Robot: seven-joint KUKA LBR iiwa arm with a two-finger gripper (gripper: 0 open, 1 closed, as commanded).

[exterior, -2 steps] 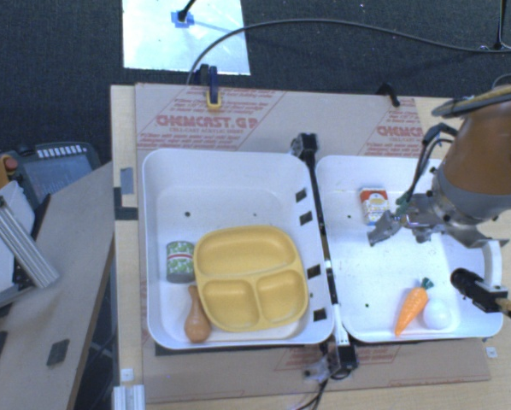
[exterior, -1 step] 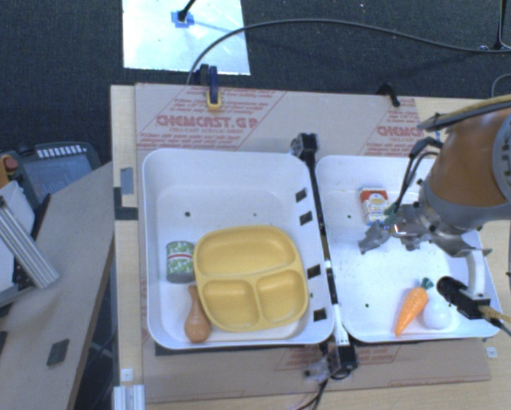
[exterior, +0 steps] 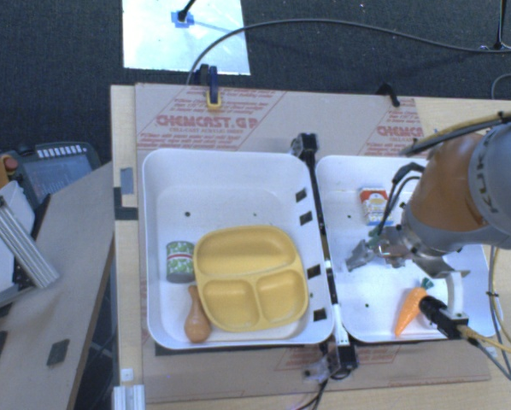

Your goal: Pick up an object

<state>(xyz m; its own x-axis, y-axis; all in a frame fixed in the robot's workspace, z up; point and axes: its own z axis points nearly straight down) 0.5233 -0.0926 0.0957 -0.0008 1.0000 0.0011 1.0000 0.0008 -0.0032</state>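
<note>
My gripper (exterior: 361,254) hangs over the middle of the right bin (exterior: 349,314), pointing left toward the divider. An orange carrot (exterior: 408,311) lies at the bin's front right, just below and right of the gripper and apart from it. A small red and white carton (exterior: 373,203) rests toward the back of the same bin, above the gripper. The grey arm with its orange band (exterior: 448,186) covers the bin's right part. In the left bin (exterior: 230,173) lie a yellow divided plate (exterior: 251,276), a small green-labelled can (exterior: 179,260) and a brown wooden piece (exterior: 196,319).
A black clip strip (exterior: 315,220) runs along the wall between the two bins. Cables (exterior: 482,336) trail off the arm over the right bin's front right corner. A grey side table (exterior: 42,254) stands left of the bench.
</note>
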